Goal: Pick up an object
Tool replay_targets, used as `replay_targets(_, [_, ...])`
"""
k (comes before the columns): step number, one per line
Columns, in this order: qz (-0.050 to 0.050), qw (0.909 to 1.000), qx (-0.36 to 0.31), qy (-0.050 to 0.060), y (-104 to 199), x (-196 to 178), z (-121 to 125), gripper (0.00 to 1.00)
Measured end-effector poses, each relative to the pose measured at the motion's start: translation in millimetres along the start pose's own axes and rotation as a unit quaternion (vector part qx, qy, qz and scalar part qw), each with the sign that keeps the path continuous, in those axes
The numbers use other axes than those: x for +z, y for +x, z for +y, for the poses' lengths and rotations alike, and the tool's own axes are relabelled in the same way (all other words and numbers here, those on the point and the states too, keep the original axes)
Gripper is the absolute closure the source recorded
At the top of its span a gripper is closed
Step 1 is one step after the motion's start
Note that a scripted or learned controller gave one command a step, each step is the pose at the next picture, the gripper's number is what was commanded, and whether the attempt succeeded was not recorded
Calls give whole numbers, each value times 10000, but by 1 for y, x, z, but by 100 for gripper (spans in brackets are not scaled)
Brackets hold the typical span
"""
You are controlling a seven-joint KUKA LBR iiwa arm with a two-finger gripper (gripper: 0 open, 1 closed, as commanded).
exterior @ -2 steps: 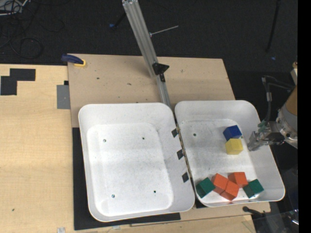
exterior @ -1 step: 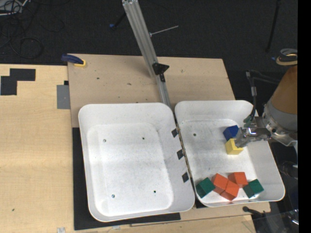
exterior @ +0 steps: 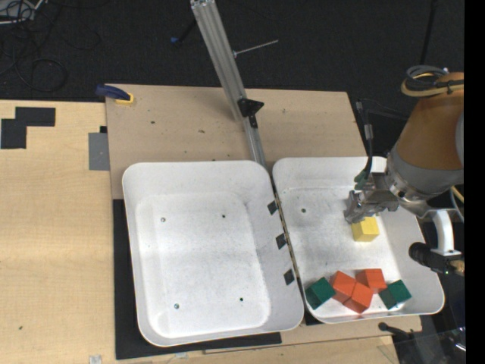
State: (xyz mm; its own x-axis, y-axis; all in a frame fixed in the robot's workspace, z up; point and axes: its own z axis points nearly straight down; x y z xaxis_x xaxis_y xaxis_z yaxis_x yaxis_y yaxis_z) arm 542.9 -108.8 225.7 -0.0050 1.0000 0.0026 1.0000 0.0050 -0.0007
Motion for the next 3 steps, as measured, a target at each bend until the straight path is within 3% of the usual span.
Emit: replay_targets(3, [-3,10000,1,16,148,7,1,100])
